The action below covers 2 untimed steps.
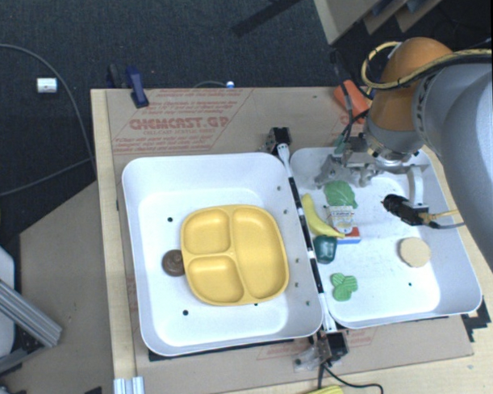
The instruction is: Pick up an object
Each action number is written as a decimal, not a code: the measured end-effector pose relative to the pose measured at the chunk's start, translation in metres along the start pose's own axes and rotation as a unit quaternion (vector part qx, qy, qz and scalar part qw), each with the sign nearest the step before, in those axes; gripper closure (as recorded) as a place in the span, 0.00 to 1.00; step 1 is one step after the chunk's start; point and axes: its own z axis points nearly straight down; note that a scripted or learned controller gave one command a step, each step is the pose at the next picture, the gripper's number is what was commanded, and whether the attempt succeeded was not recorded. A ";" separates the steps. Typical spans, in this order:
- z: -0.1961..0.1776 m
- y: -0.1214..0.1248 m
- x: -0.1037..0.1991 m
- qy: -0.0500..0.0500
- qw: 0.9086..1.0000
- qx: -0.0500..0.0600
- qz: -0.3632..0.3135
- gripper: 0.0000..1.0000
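Two shallow white bins with smooth, rounded walls are being shown side by side on the bench. In the left bin (136, 236) a glossy yellow plate (232, 253), divided into three wells, is being flanked on its left edge by a small brown round piece (173, 262). In the right bin (447, 286) a curved yellow banana (315, 217) is lying along the near wall, just beside a green and white packet (340, 194); a dark green block (324, 248), a lobed, leaf-like green piece (343, 286) and a flat beige disc (414, 252) are being seen lower down, apart from one another. The grey arm (466, 128), with its orange band (400, 78), is being reached in from the right and bent downward over the far end of the right bin. The gripper (350, 171) is being held directly above the packet, possibly touching its top; whether it is released or clenched cannot be told from this slant.
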 end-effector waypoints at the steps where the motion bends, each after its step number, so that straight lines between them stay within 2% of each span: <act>1: 0.000 -0.009 0.013 0.001 1.000 0.002 -0.001 0.00; 2: 0.000 0.000 0.003 0.000 1.000 0.000 0.000 0.00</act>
